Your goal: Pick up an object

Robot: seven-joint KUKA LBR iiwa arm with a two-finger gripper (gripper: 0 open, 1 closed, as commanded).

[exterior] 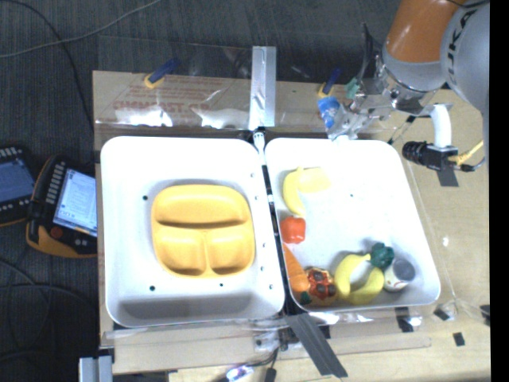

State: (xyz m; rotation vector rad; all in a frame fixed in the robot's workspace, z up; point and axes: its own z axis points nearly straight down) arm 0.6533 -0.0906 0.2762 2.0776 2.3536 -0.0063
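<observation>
The gripper (355, 111) is hanging just beyond the far rim of the right bin (413, 213), over the tabletop (465, 213); whether its fingers are open or closed cannot be told. The bin's middle and far right corner are lying bare. A pale yellow piece (301, 185) is sitting near the wall shared with the left bin (119, 213), a red tomato-like toy (293, 229) just below it. Yellow bananas (355, 277), a green-topped item (382, 255) and a grey cup (402, 271) are crowding the near rim. A yellow divided tray (203, 229) is occupying the left bin's centre.
</observation>
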